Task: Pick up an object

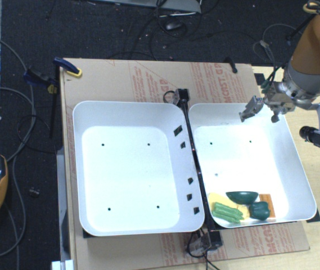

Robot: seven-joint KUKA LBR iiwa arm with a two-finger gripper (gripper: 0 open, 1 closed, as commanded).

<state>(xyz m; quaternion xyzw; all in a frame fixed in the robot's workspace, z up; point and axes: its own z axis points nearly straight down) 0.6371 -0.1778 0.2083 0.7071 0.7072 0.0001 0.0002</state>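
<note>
From the overhead camera, the arm reaches in at the upper right, and its pincer hangs over the far right corner of the right-hand bin. The two fingers are spread apart, one pointing toward the bin's middle and one nearer its right wall, with nothing between them.

All the objects sit well apart from the pincer, bunched in that same bin's near corner. There's a dark green bowl-like piece, and just in front of it a lighter green ridged vegetable toy lying on its side. Beside that, toward the right wall, sits a teal chunk, with an orange block touching it from behind. A pale yellow piece peeks out under the green ones; what it is I can't tell.

Left of that bin, touching it along a black divider, lies the left-hand bin on the cardboard-covered bench.
</note>
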